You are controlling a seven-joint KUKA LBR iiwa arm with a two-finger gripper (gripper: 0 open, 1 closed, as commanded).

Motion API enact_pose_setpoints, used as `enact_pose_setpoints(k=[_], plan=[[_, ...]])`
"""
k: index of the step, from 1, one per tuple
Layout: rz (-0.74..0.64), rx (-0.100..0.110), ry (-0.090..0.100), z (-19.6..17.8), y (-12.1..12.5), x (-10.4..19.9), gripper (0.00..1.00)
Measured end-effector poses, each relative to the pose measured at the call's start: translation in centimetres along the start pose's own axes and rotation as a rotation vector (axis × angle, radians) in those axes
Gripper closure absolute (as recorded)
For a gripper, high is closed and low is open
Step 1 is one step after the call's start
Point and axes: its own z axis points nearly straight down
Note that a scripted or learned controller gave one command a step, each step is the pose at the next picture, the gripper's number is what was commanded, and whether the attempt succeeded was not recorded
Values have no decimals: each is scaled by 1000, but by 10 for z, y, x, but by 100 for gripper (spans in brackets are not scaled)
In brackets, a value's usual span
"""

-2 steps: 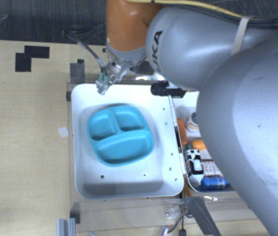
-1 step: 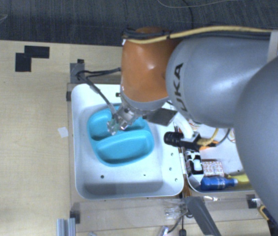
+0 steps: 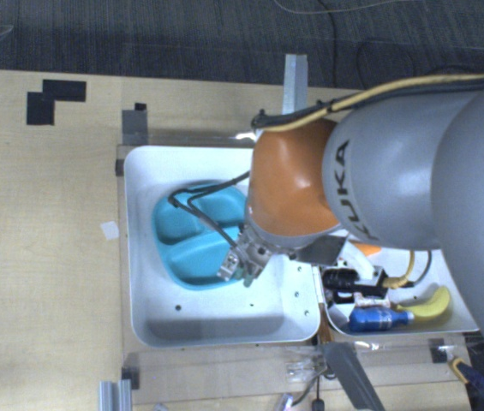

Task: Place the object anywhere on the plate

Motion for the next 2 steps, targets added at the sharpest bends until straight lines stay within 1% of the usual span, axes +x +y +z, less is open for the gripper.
enact_pose_setpoints(k=[1, 2], plan=[[57, -3, -3, -39, 71, -43, 100], [577, 0, 0, 4, 18, -17, 100]])
